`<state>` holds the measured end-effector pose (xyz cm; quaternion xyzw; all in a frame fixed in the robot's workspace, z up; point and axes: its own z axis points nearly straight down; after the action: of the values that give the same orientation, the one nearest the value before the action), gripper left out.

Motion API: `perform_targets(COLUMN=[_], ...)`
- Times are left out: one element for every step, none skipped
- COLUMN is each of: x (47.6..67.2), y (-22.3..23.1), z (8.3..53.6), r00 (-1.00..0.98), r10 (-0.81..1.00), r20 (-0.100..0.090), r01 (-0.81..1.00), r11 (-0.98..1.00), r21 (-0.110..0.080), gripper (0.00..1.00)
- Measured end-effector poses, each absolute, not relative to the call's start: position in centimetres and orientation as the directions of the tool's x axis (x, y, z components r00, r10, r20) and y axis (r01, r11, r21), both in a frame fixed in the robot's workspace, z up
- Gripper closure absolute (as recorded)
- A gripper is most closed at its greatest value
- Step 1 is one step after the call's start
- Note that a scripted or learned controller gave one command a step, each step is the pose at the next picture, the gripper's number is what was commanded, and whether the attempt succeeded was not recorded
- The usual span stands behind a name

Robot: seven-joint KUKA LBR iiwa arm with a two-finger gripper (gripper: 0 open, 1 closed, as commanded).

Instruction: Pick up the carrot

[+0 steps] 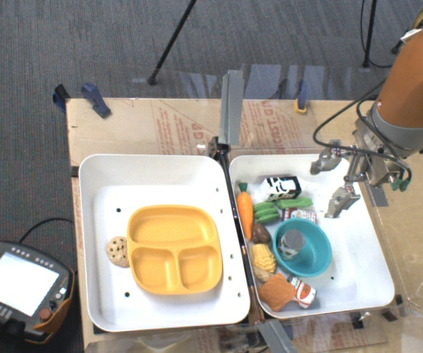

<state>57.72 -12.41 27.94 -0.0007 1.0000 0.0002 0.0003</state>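
Camera view: two white bins side by side on the bench. Carrot point(245, 210) lies in the right bin point(365, 271), hard against its left wall, long axis running near-far, green top at the far end. Untouched, nothing on top of it.

Gripper point(343, 197) hangs over the right side of the same bin, well apart from the carrot, reaching in from the right under the orange band point(410, 79). Fingers: can't tell how far apart they are from this angle. Nothing visibly between them.

Clutter around the carrot:
- green pea pods point(267, 212) just right of it, touching or nearly so
- black-and-white cow toy point(282, 188) farther back, right of the carrot top
- brown item point(260, 233) just near of the pods
- corn cob point(262, 257) near of that, along the left wall
- teal bowl point(304, 248) mid-bin, with a grey can point(292, 242) inside it
- small printed packet point(299, 215) between pods and bowl
- orange-brown piece point(277, 291) and a red-and-white item point(305, 293) at the near edge

Left bin point(101, 197): yellow divided tray point(174, 247) in the middle, cookie point(118, 251) touching its left edge.

Off bench, near left: tablet-style pendant point(20, 285) on the floor.
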Motion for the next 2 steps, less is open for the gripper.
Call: perform_targets(x=[59.8,50.9], y=[-9.9,-10.8], z=[13.8,10.5], r00=[-1.0,-0.992], r10=[0.003,0.117], r20=[-0.006,-0.049], r01=[0.003,0.117], r11=[1.0,0.993], r21=[0.001,-0.001], gripper=[0.0,0.0])
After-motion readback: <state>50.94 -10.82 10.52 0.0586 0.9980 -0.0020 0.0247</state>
